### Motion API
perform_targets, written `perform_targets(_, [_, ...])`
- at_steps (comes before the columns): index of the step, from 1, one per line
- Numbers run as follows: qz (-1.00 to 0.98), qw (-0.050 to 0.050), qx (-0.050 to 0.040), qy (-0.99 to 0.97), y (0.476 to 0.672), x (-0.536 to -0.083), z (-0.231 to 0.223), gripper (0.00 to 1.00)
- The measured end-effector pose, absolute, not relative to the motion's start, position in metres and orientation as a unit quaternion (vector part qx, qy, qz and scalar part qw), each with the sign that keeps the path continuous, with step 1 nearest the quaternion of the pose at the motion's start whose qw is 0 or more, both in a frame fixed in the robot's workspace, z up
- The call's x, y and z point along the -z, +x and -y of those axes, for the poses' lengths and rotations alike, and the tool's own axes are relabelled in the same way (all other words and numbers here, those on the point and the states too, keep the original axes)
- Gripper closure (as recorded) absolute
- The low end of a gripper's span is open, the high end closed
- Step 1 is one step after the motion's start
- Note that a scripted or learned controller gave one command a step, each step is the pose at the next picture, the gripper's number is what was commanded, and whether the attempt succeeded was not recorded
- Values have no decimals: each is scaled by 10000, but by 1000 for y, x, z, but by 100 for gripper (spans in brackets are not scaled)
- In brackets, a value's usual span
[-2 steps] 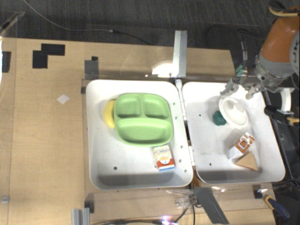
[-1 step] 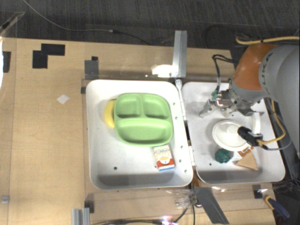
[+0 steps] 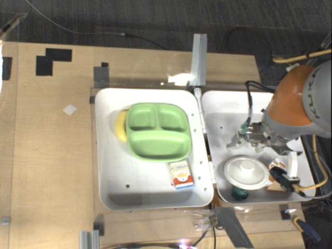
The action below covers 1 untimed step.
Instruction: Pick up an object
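In the right bin (image 3: 220, 113) my gripper (image 3: 243, 138) hangs low near the middle, reaching in from the right under the orange-banded wrist (image 3: 293, 100). Just in front of it lies a round white bowl (image 3: 246, 171), upside down or lidded, a short way from the gripper. A small dark green object (image 3: 239, 193) rests by the bin's front wall, below the bowl. The left bin (image 3: 106, 154) holds a green divided tray (image 3: 157, 130), a yellow item (image 3: 120, 126) partly hidden under the tray's left edge, and a small white and orange box (image 3: 181, 175).
A ridge (image 3: 204, 139) separates the two bins. Cables and an orange and black part (image 3: 282, 178) hang off the arm at the right bin's front right. A metal post (image 3: 199, 58) stands behind the bins. Bare wooden bench (image 3: 46, 149) lies to the left.
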<state>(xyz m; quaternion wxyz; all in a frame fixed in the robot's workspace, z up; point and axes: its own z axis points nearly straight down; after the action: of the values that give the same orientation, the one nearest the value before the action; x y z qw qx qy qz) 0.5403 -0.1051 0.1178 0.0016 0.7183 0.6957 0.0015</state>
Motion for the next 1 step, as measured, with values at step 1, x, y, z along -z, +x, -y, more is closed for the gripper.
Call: perform_targets(1, [-6501,17,-11,7599,573,-166,153,0])
